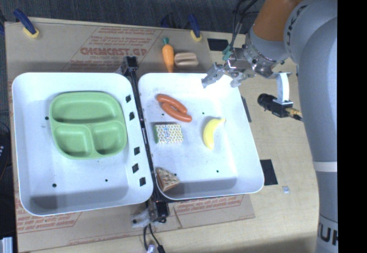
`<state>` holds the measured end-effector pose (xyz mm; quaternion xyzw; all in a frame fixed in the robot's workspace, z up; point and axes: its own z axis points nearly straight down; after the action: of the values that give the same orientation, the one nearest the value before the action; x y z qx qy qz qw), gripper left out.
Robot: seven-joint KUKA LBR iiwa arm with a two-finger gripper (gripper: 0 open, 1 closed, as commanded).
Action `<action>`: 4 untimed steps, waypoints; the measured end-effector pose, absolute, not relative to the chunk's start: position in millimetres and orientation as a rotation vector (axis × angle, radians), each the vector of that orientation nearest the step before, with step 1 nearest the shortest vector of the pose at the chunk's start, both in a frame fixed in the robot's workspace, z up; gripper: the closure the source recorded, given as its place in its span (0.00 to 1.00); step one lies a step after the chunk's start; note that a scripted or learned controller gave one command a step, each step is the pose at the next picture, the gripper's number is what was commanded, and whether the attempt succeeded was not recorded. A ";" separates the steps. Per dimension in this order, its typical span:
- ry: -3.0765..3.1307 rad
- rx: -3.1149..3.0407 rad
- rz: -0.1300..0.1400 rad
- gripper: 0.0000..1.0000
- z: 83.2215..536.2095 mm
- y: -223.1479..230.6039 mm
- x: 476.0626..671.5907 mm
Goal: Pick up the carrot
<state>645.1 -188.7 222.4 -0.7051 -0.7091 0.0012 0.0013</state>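
The carrot (167, 57), orange with a green top, lies on the cardboard just behind the right bin's (246, 154) far rim, outside both bins. My gripper (222, 79) hovers over the right bin's far right corner, to the right of the carrot and apart from it. Its two fingers are spread open, and nothing sits between them.
A small bun (186, 60) lies right beside the carrot. The right bin holds a red sausage (173, 107), a banana (211, 131), a patterned block (168, 133) and a bread wedge (166, 178). A green divided plate (89, 124) fills the left bin (28, 183).
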 end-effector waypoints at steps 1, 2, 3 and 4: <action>-2.102 -2.339 -0.005 0.00 99.5 -141.6 658.5; -1.457 -2.791 -0.013 0.00 97.4 -117.9 660.0; -1.095 -2.941 0.004 0.00 219.9 -76.6 656.6; -0.985 -2.979 0.008 0.00 109.6 -103.5 649.4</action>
<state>649.4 -103.5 109.6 -0.9495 -0.3138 0.0026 0.0020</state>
